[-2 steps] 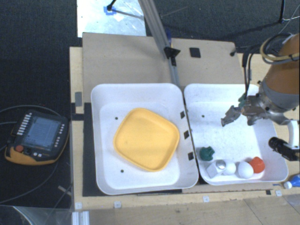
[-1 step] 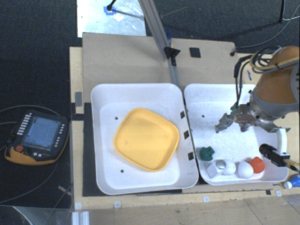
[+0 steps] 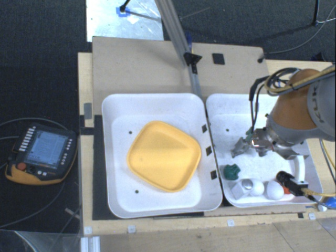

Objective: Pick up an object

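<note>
Camera view, nearest edge first: along the front wall of the right bin [image 3: 231, 121] lie two white balls [image 3: 274, 190] and, just beside them on the left, a small grey piece [image 3: 239, 188] whose shape is too blurred to make out. Just behind these sits a green lump [image 3: 231, 170], alone on bare white floor.

A little farther back, and slightly to the right of the lump, the gripper [image 3: 243, 147] hangs low over the same bin, with the arm coming in from the right. Nothing is visibly held, and it is probably unloaded. I cannot tell from this angle whether it is open or closed.

In the left bin [image 3: 119, 114] a yellow plate [image 3: 164, 155] lies flat, well apart from the gripper. Beyond both bins is a brown board [image 3: 142, 62].

The step in hand looks like the approach: the gripper is over the right bin, and no pick has been made. The green lump is the nearest candidate. The next move calls for a short shift toward the near edge to centre over it, a straight descent to the bin floor, and a close around it, keeping clear of the grey piece just in front.
</note>
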You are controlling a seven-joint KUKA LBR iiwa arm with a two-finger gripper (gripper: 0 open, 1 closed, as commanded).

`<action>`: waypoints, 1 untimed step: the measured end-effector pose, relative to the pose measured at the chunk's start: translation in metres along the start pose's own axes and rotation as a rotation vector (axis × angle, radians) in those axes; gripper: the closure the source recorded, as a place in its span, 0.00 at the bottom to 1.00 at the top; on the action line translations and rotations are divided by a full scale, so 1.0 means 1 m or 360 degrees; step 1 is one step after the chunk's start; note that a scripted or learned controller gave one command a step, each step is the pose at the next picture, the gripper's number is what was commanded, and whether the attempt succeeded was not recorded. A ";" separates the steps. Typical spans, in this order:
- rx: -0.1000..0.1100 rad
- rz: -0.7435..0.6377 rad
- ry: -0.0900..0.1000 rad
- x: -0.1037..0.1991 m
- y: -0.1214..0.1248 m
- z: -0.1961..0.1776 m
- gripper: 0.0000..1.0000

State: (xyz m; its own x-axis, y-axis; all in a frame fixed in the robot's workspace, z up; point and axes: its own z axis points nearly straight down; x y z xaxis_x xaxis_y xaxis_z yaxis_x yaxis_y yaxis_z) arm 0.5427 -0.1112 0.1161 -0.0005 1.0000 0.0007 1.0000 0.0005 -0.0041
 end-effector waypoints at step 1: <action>-0.0004 0.0000 -0.0001 0.000 0.000 0.027 0.00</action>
State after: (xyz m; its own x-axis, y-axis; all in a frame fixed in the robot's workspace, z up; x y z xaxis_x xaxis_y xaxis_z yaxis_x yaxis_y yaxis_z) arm 0.5423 -0.1110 0.0892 -0.0003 1.0000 0.0002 1.0000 0.0003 -0.0013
